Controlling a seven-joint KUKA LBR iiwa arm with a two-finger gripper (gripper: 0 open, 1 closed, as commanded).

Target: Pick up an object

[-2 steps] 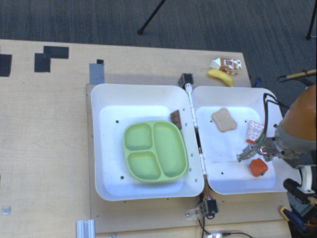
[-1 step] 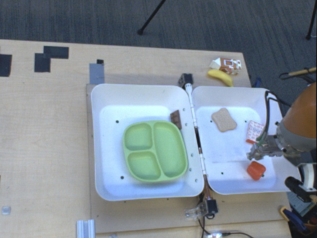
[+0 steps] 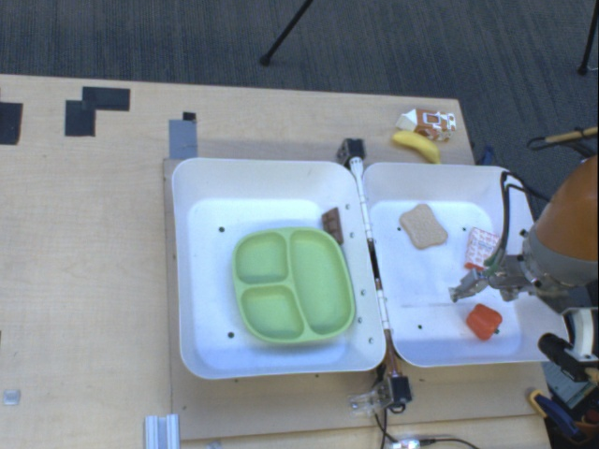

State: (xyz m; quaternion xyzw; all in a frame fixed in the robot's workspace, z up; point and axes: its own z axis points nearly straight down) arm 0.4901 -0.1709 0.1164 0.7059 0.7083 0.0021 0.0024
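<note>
The gripper (image 3: 471,286), fingers parted and holding nothing, hovers just above an orange block (image 3: 484,321) near the right bin's (image 3: 440,349) front edge, red-printed card (image 3: 481,247) beside it.

The single fixed camera hangs high above the light wooden bench (image 3: 84,251) and looks down at a slant, far enough to take in both shallow white plastic bins (image 3: 281,181) side by side, with grey carpet floor (image 3: 187,17) along the top of the view.
</note>
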